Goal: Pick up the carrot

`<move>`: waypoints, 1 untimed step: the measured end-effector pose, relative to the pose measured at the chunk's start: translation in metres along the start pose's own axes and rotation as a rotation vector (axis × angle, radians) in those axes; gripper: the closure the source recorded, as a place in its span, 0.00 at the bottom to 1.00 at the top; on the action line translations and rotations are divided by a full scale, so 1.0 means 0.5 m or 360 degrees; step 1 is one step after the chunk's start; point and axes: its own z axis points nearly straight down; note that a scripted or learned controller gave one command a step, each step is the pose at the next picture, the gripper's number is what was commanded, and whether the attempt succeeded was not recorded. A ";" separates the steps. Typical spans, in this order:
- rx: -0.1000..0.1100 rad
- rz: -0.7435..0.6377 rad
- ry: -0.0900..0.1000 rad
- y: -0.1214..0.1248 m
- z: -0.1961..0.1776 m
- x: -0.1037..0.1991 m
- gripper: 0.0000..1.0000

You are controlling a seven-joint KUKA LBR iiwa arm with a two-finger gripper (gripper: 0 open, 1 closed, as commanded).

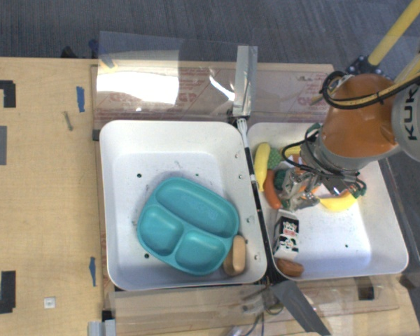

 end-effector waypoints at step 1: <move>-0.0001 0.0001 -0.0008 0.002 -0.019 -0.004 1.00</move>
